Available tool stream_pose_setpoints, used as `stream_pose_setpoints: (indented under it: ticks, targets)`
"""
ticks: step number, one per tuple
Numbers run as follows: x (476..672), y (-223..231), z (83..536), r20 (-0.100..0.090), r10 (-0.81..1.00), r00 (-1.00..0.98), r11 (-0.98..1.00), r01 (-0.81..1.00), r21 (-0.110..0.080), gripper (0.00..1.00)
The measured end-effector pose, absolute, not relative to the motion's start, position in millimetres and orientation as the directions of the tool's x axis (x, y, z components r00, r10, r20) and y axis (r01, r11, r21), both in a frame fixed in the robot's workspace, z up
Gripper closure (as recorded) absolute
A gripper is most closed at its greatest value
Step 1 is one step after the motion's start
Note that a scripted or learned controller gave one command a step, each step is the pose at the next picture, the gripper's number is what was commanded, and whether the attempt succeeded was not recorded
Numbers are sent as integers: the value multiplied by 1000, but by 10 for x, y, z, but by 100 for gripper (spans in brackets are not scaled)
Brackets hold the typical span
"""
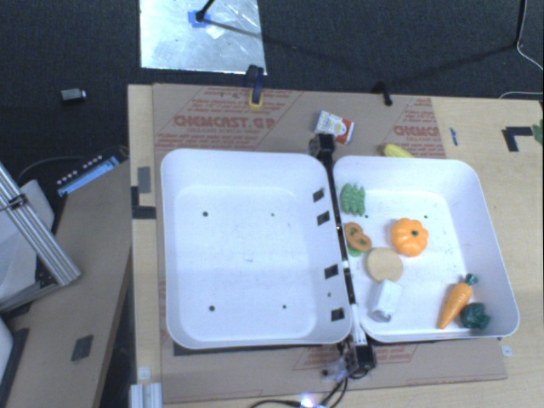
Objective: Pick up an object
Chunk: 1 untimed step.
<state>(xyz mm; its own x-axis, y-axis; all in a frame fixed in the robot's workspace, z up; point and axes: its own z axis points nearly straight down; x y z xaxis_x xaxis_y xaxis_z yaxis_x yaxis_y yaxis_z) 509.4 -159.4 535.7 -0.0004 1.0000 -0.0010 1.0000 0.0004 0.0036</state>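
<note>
A: What is there to pick from?

B: Everything sits in the right bin (476, 185). A toy pumpkin (409, 236) lies near its middle, orange, ribbed and glossy. Toward the bin's near right corner a toy carrot (455, 303) lies at a slant, smooth and tapered, its green top pointing at the far edge. A dark green broccoli piece (474, 315) is just beside its tip.

A: And along the divider?

B: A knobbly green piece (353, 198) at the far end, then a round brown slice (357, 237) with a lighter centre, a flat pale disc (384, 266) that looks like a biscuit or a bread round, and a small white cup-like object (383, 299) tipped on its side.

A: The left bin (246, 253)?

B: Bare white plastic with a few small dark holes. A yellow piece (396, 151) and a small packet (333, 126) lie out on the bench's cardboard, past the bins' far edges.

A: What state is the gripper in?

B: I cannot tell from this view.

A: Then what should the grasp go for?

B: I would choose the pumpkin: it stands clear of its neighbours and is tall enough to close on. Straddle it across the ribs and descend straight. The flat disc and slice look too thin to catch, and the carrot would need fingers set across its narrow width, away from the broccoli piece.
</note>
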Motion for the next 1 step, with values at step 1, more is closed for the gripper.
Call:
stream_pose_setpoints:
  ticks: [1]
  targets:
    - [4858, -1630, 5356, -1, 1000, -1, 1, 1000, 3, 100]
